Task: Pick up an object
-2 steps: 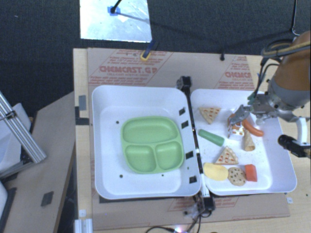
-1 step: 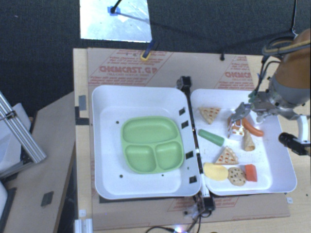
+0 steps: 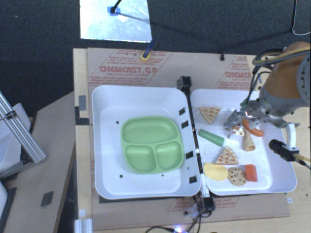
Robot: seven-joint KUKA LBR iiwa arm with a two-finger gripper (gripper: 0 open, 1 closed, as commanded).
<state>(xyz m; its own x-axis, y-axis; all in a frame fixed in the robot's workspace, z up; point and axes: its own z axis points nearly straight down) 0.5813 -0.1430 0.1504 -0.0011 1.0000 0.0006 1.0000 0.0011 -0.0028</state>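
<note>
Pick not yet done, as far as I can judge. Arm reaches in from the right with the gripper (image 3: 238, 123) down low in the right bin (image 3: 282, 178), upper middle area. Metal fingers sit right at a small cluster there: a red-orange sausage-like piece (image 3: 252, 128), a small white-and-orange bit (image 3: 236, 131) just under the fingers, and a tan cone (image 3: 248, 141) just below. Can't tell whether the fingers are spread or closed, too small and cluttered, and nothing clearly shows between them, so no confirmed grasp. Task names no particular object; likely target is whatever lies under the fingertips, probably the sausage-like piece or the white bit, both resting on the bin floor by the look of it. Other candidates lie loose in the same bin: pizza slice (image 3: 210, 114) near the top left, green cylinder (image 3: 211, 137) near the divider, second pizza slice (image 3: 227, 156) mid bin, yellow piece (image 3: 215, 171), cookie (image 3: 237, 176) touching it, orange-red block (image 3: 250, 173) just beside the cookie. Left bin (image 3: 104, 130) has a green divided tray (image 3: 150, 144), not involved. Done: approach and descent to the cluster. Left: close on one item, lift it clear. Risk, my guess: crowded spot, fingers could nudge neighbours or close on nothing.
</note>
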